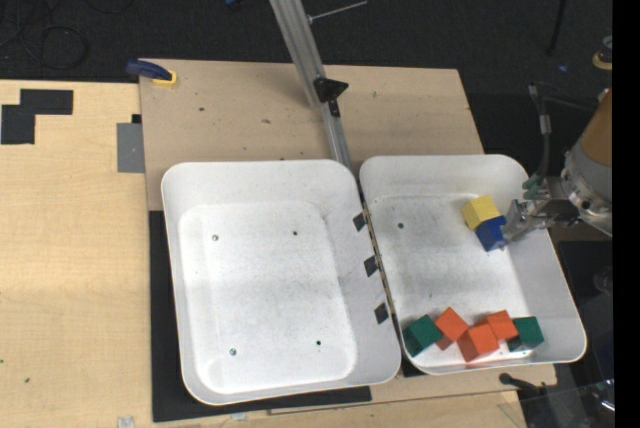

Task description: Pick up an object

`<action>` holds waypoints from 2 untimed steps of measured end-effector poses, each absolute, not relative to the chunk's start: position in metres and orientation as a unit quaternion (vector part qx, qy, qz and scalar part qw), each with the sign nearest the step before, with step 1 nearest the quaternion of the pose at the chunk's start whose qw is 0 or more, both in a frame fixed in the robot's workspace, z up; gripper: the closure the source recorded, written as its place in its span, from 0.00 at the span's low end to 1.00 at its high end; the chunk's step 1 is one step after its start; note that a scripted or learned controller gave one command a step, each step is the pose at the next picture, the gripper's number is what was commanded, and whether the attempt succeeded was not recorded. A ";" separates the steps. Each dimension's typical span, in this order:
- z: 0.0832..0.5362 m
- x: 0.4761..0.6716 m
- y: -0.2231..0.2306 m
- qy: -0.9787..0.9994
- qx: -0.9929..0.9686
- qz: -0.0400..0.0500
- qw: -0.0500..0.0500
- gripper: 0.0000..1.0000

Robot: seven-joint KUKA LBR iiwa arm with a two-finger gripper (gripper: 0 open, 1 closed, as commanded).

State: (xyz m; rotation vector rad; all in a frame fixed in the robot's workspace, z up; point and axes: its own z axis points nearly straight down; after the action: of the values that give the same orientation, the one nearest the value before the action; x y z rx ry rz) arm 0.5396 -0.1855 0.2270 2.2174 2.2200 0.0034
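Up against the right bin (440, 176)'s right-hand wall, the yellow block (481, 210) and blue block (491, 233) touch, their line running from the far wall toward the near wall, slightly tilted. Just right of the blue block sits the pincer (522, 219); I cannot tell its state.
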 end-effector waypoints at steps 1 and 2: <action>0.277 0.540 -0.186 0.708 0.707 0.001 0.001 1.00; 0.273 0.553 -0.126 0.709 0.705 0.000 -0.002 1.00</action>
State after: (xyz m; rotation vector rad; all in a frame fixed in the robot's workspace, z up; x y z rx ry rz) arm 0.5534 -0.1262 0.2732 2.2181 2.2302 0.0000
